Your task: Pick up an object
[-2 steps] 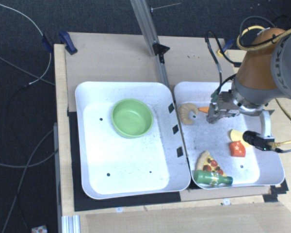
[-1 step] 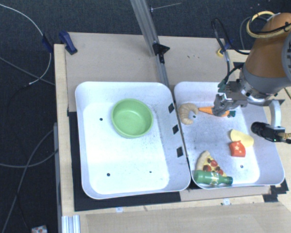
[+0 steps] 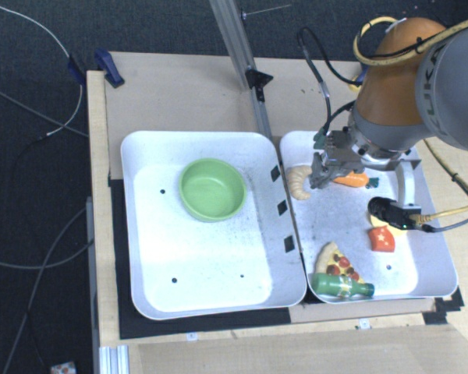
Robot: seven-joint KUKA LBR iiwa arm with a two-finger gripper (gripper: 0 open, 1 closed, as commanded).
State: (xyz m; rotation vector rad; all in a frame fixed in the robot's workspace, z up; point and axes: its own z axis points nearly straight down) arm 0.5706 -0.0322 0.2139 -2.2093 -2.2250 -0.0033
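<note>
On the worktop, the left bin (image 3: 152, 287) is holding a green bowl (image 3: 211, 188), well apart from the arm. In the right bin (image 3: 437, 275), a pale croissant-like piece (image 3: 298, 182) is lying near the dividing wall, its long axis running roughly up and down the view, curved. Just to its right the end effector (image 3: 325, 170) is hanging low over the bin; I cannot tell how it is set. An orange carrot-like piece (image 3: 352, 181) is lying just right of it, pointing left to right. The croissant looks like the nearer target, a short reach leftward. Nothing is visibly gripped.
</note>
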